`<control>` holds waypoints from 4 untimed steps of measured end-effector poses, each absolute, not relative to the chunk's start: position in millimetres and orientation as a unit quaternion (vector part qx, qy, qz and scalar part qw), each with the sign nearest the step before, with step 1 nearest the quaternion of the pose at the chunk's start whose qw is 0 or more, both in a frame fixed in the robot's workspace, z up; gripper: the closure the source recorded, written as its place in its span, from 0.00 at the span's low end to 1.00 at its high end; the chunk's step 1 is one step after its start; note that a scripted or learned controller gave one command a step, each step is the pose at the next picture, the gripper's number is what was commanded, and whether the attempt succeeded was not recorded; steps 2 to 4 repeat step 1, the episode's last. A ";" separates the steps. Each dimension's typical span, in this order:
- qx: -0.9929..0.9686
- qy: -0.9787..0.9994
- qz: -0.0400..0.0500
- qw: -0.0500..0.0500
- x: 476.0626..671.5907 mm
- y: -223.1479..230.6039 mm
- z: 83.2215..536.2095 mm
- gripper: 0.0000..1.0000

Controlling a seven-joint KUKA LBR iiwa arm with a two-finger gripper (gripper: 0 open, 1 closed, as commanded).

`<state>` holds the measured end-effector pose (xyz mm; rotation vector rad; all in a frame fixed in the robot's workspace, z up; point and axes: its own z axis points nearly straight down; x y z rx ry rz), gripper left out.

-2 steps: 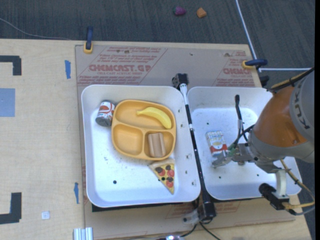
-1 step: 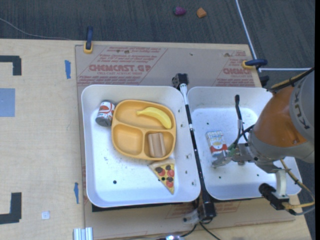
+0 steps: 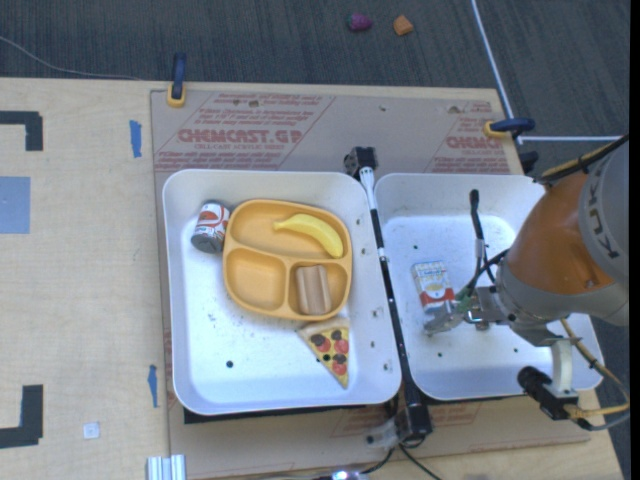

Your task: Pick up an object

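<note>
A light wooden bench [image 3: 80, 298] stands on dark grey carpet [image 3: 250, 18].

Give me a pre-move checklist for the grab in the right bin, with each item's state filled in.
1. Target in the working bin: the small packet lies flat on the floor of the right bin. Ok.
2. Gripper near target: it sits just below the packet in the camera view, low in the bin. Ok.
3. Packet between the fingers: it lies beside them, not between. Not ok.
4. Finger opening: too small and blurred to read. Cannot tell.
5. Room around the packet: nothing else lies next to it, and it is apart from the bin walls. Ok.
6. Other items out of the way: tray, banana, can and pizza slice are all in the left bin. Ok.
</note>
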<state>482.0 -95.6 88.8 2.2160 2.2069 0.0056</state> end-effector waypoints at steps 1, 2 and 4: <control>0.708 0.706 0.002 0.007 482.0 -96.2 88.9 0.00; 0.708 0.706 0.002 0.007 482.0 -96.2 88.9 0.00; 0.708 0.706 0.002 0.007 482.0 -96.2 88.9 0.00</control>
